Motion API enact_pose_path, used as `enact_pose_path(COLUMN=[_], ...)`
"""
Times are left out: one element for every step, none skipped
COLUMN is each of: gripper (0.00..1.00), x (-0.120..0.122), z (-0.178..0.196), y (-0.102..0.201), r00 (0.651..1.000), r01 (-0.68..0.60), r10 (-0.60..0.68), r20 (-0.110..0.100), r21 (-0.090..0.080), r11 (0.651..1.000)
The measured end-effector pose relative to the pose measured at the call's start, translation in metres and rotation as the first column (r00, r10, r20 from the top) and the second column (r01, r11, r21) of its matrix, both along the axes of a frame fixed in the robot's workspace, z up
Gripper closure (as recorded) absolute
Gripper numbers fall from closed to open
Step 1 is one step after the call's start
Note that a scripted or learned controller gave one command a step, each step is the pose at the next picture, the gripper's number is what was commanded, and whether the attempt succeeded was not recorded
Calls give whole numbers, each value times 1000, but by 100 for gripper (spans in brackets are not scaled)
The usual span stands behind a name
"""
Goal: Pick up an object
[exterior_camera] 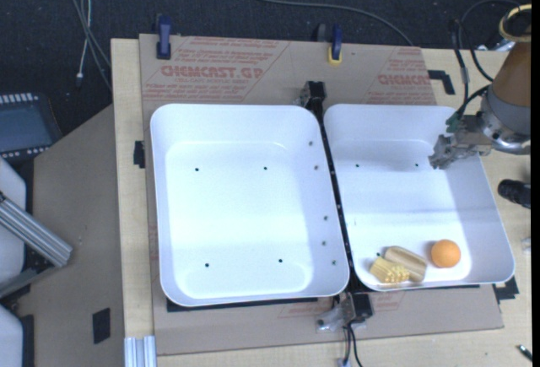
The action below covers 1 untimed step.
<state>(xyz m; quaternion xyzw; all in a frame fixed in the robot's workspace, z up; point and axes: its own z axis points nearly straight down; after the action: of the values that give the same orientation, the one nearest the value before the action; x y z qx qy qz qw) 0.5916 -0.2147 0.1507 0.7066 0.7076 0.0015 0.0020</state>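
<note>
Gripper (445, 151) hovering at right bin's (396, 188) far right edge; finger spread indiscernible. Should be descending squarely over orange ball (445, 253) near front edge.

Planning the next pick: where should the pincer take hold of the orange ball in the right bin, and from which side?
Probably straight from above, closing across the middle of the orange ball. It looks round, so any axis works, but it lies close to the right bin front wall and near the tan bread-like piece; fingers set front-left and back-right likely avoid both.
</note>
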Motion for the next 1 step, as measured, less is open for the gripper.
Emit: enact_pose_path(gripper=[100], x=[0], z=[10], y=[0], r00=[1000], r01=[0], r10=[0], r20=[1], r21=[0], r11=[1000])
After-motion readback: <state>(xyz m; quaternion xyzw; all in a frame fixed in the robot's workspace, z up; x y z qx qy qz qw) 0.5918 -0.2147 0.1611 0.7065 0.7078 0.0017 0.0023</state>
